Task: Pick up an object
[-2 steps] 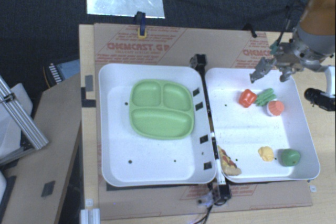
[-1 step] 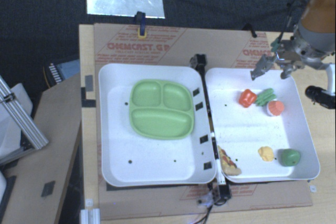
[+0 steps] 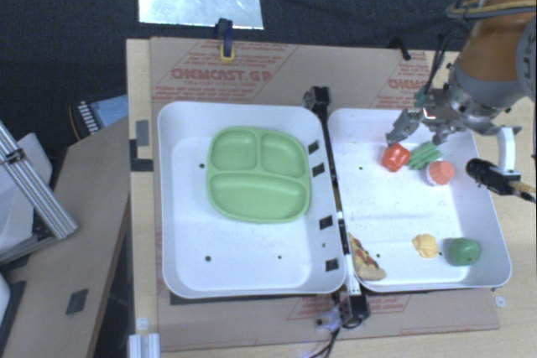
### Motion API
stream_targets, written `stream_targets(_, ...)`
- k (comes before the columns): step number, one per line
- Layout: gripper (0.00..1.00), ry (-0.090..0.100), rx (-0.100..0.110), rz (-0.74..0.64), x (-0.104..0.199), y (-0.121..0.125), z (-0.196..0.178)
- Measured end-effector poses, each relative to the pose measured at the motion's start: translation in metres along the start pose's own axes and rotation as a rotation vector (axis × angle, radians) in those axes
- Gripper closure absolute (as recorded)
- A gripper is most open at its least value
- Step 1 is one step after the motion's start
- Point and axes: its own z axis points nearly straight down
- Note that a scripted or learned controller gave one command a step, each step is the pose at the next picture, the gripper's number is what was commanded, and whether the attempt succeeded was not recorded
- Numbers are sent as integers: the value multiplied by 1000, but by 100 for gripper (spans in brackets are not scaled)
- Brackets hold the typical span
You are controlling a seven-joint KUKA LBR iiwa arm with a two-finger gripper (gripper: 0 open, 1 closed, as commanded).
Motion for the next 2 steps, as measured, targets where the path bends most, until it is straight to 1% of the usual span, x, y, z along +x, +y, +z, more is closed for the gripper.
stream_targets(1, 0, 0, -1, 0, 5, 1, 43)
stream_targets(2, 0, 0, 0, 0, 7, -8, 100)
